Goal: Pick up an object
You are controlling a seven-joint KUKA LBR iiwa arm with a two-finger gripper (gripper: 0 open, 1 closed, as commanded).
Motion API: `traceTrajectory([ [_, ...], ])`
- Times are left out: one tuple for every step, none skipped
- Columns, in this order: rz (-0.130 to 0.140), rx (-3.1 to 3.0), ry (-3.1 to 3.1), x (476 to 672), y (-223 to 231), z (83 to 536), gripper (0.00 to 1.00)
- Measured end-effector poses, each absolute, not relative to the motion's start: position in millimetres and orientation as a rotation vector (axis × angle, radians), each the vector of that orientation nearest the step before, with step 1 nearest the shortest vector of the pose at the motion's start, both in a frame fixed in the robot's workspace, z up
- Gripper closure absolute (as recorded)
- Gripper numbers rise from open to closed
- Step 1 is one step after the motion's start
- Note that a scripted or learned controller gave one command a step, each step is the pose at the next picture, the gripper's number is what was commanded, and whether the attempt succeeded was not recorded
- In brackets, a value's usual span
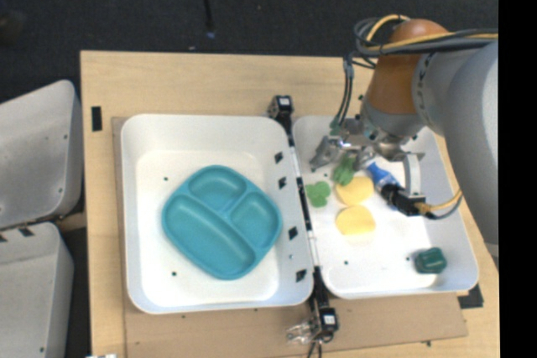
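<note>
Your end effector (pixel 341 157) is low in the right bin (pixel 457 268), near its far left corner, and you cannot tell whether it is clenched or released. A small green piece (pixel 343 174) sits right at its tip. A second green piece (pixel 317 194) lies by the bin's left wall. A far yellow piece (pixel 354 190), a near yellow piece (pixel 356 220) and a blue object (pixel 379 174) lie close by, and a dark green object (pixel 430 261) sits well apart. A teal divided plate (pixel 220 220) fills the left bin (pixel 143 281).
</note>
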State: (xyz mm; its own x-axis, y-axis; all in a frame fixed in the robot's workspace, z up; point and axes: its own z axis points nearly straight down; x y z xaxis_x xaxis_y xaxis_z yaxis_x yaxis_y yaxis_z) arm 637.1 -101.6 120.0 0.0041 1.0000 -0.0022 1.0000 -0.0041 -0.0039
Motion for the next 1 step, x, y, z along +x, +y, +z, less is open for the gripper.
traceTrajectory([
  [-0.003,-2.233,-2.216,639.2,-102.2,135.0,1.00],
])
